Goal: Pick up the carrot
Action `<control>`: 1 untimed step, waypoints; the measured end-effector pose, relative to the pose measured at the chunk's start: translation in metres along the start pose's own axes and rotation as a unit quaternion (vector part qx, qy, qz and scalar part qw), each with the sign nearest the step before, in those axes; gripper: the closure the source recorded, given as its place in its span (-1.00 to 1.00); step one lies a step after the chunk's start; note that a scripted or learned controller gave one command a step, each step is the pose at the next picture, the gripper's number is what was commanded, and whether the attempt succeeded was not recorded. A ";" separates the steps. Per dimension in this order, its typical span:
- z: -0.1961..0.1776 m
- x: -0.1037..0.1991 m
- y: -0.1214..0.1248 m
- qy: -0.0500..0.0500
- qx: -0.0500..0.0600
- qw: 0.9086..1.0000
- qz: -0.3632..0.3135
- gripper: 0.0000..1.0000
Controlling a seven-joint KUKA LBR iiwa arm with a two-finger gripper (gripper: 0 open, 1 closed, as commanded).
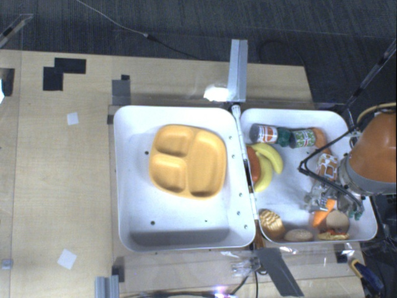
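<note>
- The grey arm with its orange band point(375, 149) reached in from the right, over the right-hand shallow white bin point(291, 182).
- Its two-finger gripper point(327, 202) hung low near that bin's right front corner; whether it was open or closed could not be told.
- The small orange carrot point(320, 216) lay just beneath the gripper, beside a pale round food piece point(338, 221).
- A yellow banana point(268, 164) lay near the bin's left wall, with two small lying bottles point(290, 135) along the far wall.
- A brown round pastry point(271, 222) and a tan oval piece point(299, 234) sat along the front wall.
- In the left white bin point(133, 166), a yellow three-compartment plastic tray point(188, 161) lay flat.
</note>
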State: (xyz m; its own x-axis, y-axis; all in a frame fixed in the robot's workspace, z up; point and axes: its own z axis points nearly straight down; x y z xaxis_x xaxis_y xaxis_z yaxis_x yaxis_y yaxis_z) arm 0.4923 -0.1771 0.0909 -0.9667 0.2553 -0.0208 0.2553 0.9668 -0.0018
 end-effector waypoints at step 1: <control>-0.001 0.014 0.058 -0.001 -0.002 1.000 0.020 -1.00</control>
State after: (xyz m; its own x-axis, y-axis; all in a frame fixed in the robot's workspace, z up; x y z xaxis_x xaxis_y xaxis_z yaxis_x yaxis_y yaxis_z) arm 0.4937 -0.1177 0.0913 -0.9558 0.2932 -0.0228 0.2932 0.9560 0.0028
